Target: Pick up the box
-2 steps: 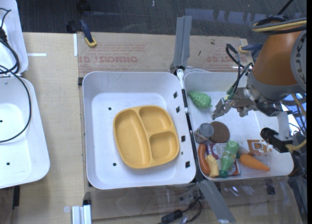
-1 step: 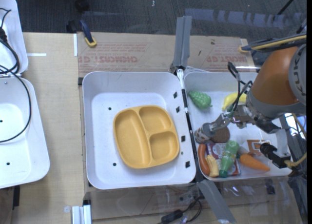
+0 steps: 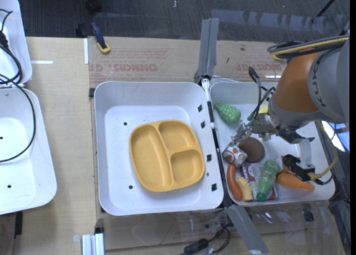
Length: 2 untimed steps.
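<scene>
Small box (image 3: 234, 155), white with red and brown printing, a carton by the look of it. Lies tilted in the right bin (image 3: 328, 190), near that bin's left wall, touching the brown round thing (image 3: 253, 149) on its right.

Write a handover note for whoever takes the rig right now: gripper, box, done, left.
Gripper: low inside the right bin, near its left side; finger state unreadable from this angle, nothing visibly held.
Box: small red-and-white carton lying in the right bin just below the gripper, against the brown round item.
Around it: green toy above, green bottle and carrot lower in the bin.
Left bin: holds the yellow divided plate.
Done: arm brought over the box.
Left: grasp and lift the box.
</scene>
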Each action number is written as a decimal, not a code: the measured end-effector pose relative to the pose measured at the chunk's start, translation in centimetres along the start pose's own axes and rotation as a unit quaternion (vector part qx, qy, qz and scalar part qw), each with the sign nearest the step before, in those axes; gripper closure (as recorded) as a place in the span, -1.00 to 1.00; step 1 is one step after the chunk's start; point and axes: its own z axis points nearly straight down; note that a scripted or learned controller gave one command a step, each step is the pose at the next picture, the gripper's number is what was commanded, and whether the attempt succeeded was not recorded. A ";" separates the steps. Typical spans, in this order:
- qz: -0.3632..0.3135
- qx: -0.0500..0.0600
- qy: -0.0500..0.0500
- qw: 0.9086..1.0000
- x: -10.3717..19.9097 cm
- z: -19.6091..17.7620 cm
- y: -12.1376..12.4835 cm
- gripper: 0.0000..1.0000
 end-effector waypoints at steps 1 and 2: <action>0.015 0.000 0.001 1.000 -0.2 -2.8 -4.1 -1.00; -0.049 0.003 0.001 0.999 4.8 -13.4 -4.9 -1.00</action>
